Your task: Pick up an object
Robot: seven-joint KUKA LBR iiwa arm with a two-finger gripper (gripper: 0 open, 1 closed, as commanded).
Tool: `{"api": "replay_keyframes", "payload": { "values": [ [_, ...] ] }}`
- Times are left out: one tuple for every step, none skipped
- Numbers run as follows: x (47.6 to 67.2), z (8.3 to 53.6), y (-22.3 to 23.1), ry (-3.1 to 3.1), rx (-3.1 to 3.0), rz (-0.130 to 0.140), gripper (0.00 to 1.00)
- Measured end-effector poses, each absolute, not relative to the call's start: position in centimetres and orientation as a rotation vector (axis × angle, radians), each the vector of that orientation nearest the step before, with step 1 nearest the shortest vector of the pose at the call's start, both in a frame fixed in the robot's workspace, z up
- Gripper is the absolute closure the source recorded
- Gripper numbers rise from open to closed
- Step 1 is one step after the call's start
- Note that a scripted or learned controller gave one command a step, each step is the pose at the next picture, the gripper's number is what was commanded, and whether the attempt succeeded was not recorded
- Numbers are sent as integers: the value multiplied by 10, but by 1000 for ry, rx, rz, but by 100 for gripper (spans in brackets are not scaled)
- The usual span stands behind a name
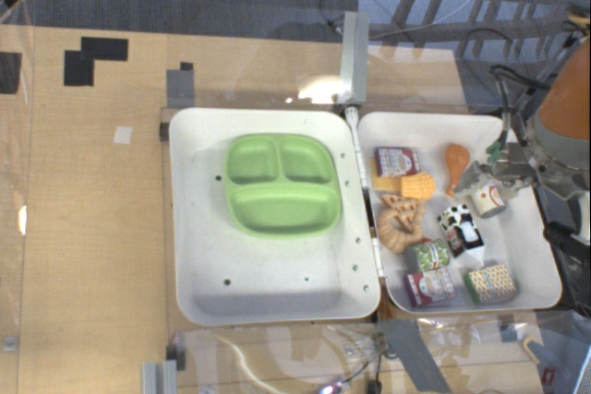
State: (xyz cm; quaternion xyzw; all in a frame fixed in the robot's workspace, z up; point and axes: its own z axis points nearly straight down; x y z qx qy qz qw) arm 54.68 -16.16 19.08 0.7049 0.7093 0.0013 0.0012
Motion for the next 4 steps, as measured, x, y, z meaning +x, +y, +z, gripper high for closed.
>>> {"api": "replay_keyframes", "payload": {
  "values": [
    [565, 106, -197, 2412, 2002, 6, 0],
    [671, 87, -177, 2385, 2034, 5, 0],
    [670, 99, -179, 2391, 2028, -5, 100],
    [671, 237, -93, 2308, 2120, 9, 100]
  ]
}}
